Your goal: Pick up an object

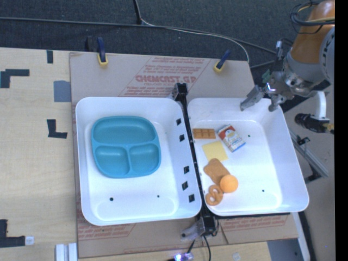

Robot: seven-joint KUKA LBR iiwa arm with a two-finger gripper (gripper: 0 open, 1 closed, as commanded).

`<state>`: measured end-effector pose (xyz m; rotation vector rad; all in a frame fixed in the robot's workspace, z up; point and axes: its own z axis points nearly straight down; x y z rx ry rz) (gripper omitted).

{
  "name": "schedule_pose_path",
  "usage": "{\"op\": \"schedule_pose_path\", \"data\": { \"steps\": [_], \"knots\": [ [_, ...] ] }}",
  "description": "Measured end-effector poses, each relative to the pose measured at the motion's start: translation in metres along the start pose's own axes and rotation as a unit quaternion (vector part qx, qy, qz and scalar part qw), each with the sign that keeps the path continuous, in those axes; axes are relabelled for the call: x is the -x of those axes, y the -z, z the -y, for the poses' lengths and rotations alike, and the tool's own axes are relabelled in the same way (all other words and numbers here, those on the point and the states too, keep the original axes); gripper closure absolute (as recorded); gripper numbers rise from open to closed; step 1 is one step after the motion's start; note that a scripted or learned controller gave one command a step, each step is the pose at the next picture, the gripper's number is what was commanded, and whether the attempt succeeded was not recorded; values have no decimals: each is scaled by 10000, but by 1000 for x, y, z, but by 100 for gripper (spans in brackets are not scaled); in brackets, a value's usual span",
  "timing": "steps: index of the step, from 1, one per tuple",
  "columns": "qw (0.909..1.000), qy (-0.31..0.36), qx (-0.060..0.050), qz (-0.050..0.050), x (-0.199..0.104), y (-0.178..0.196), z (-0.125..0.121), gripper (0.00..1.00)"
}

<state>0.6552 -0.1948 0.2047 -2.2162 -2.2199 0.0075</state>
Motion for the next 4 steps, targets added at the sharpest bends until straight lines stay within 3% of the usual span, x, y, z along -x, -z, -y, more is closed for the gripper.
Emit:
{"op": "schedule_pose_path", "data": {
  "steps": [2, 3, 4],
  "knots": [
    [10000, -1, 36, 4, -2, -114, -1, 0],
    [10000, 10, 69, -9, -4, -99, -4, 100],
    [10000, 2, 54, 9, 2, -41, -10, 100]
  ]
}}
